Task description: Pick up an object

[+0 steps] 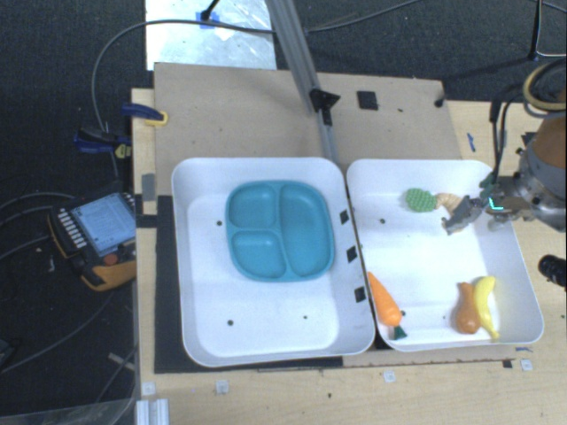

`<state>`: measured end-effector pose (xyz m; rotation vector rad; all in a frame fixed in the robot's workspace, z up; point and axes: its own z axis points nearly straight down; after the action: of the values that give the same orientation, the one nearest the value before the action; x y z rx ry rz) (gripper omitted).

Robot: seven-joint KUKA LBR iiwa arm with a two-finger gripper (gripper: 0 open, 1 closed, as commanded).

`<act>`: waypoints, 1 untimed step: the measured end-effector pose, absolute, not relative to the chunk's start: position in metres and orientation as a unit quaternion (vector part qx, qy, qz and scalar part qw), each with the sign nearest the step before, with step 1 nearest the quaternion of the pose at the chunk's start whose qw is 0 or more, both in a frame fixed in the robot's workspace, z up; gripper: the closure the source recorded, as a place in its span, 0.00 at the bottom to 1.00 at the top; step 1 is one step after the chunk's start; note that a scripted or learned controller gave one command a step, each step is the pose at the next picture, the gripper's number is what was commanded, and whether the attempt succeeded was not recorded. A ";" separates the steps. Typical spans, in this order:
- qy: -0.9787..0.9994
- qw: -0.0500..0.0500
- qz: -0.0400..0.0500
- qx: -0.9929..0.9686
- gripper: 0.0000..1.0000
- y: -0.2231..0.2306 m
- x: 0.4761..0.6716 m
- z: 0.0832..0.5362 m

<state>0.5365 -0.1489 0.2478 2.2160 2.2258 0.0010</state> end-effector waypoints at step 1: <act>0.709 0.001 0.001 0.705 0.00 -0.149 0.537 0.248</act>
<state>0.5367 -0.1489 0.2481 2.2153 2.2255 0.0018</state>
